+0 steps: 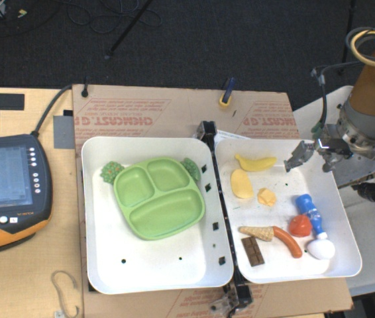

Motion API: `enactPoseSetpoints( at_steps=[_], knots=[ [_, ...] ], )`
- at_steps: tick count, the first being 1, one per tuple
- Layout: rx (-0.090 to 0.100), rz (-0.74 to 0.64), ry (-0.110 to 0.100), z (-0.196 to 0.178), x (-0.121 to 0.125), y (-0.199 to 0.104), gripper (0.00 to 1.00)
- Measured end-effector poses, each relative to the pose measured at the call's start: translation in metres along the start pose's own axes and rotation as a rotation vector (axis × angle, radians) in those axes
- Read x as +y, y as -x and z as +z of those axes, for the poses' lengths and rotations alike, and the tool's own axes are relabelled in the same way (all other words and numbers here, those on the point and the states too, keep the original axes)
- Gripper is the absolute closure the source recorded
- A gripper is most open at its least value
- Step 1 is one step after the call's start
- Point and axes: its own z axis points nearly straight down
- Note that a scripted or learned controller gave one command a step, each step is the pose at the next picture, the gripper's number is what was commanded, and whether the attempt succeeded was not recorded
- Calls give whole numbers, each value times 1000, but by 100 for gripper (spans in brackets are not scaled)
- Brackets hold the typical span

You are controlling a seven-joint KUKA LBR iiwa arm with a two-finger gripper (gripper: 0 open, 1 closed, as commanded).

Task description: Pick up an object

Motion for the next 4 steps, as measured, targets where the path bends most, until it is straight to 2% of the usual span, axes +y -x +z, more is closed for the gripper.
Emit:
enactPoseSetpoints(
  at_steps=[1,3,4],
  knots=[
    [-2,-2,12,-8,2,0,0],
    [-2,-1,9,101,1,18,0],
    [-2,-1,15,152,3,16,0]
  ],
)
